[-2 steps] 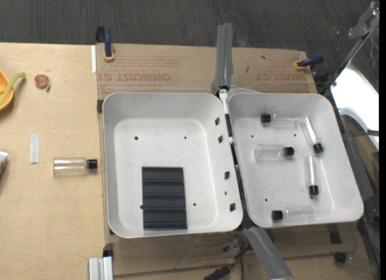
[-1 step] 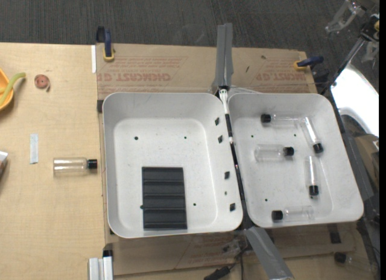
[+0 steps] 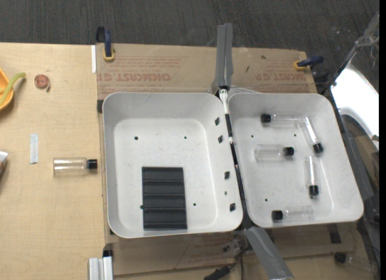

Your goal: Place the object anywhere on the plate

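A black ribbed plate (image 3: 163, 198) lies flat in the left bin (image 3: 120, 116), near its front wall. The right bin (image 3: 338, 152) holds several clear vials with black caps, all lying on their sides. One vial (image 3: 282, 118) rests near the back. A second vial (image 3: 311, 134) lies at a slant beside it. A third vial (image 3: 271, 152) is in the middle. Another vial (image 3: 312, 176) lies toward the right wall, and one more vial (image 3: 294, 214) sits at the front.
A spare clear vial (image 3: 72, 165) lies on the wooden bench left of the bins, near a white strip (image 3: 34, 149), a small red disc (image 3: 41, 81) and a yellow object (image 3: 6, 89). Clamps (image 3: 105, 43) hold the cardboard at the back.
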Tool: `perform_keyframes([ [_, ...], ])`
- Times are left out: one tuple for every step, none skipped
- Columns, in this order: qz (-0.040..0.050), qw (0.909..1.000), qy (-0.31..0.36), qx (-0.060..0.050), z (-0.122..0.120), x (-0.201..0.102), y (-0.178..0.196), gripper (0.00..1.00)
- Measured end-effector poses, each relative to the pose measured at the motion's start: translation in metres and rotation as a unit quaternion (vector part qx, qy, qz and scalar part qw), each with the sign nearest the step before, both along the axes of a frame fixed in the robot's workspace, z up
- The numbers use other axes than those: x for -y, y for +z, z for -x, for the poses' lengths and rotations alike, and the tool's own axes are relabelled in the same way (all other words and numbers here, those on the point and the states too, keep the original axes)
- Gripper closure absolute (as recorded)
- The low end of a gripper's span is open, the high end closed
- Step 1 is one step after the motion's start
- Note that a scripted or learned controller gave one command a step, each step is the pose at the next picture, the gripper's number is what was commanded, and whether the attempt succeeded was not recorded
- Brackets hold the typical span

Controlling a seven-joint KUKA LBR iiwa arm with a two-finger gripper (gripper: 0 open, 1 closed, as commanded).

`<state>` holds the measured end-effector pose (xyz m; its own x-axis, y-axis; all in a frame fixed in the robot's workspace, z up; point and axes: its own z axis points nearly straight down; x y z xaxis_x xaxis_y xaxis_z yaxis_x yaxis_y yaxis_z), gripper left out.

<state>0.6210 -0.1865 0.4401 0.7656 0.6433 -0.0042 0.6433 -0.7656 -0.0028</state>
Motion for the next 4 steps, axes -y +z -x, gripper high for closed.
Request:
perform_keyframes([
  [-0.0003, 1.0000, -0.008, -0.001, 0.015, 0.034, -0.001, 0.00],
  [0.0003, 0.9966, -0.083, 0.000, -0.009, -0.014, -0.001, 0.00],
  [0.0006, 0.9845, -0.175, 0.000, 0.025, 0.036, 0.000, 0.00],
  [0.0007, 0.9697, -0.244, 0.000, -0.030, 0.035, -0.001, 0.00],
])
